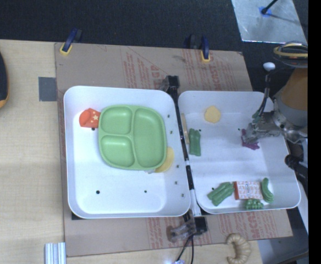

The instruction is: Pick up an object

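Overhead slant onto both bins [72, 147]

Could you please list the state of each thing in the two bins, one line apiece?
green divided plate: upright in the left bin, lying over a yellow piece.
red piece: partly tucked under the plate's left edge.
yellow round piece: lying loose in the right bin.
purple object: directly under the gripper; grasp unclear.
small box: lying flat among green pieces.
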Robot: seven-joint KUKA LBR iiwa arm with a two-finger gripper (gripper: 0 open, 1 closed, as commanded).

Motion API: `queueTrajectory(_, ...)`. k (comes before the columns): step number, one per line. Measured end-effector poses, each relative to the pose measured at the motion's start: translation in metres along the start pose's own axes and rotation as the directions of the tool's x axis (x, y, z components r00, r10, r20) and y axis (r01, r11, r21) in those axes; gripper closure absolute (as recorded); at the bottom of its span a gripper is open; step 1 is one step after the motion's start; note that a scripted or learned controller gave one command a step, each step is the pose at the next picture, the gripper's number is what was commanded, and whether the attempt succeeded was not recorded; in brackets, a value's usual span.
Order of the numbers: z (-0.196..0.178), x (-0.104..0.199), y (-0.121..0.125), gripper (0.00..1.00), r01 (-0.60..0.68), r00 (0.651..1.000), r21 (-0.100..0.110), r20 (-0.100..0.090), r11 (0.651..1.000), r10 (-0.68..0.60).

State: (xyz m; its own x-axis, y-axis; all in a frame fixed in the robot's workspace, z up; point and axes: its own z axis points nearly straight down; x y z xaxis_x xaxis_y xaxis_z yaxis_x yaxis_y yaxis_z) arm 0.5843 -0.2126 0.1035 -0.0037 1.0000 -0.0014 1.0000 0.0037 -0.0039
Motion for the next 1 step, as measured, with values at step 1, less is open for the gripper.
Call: queueTrajectory(1,0.0006,0.0,-0.0003,0.0,0.001,1.0,0.001,0.0,1.0,-0.001)
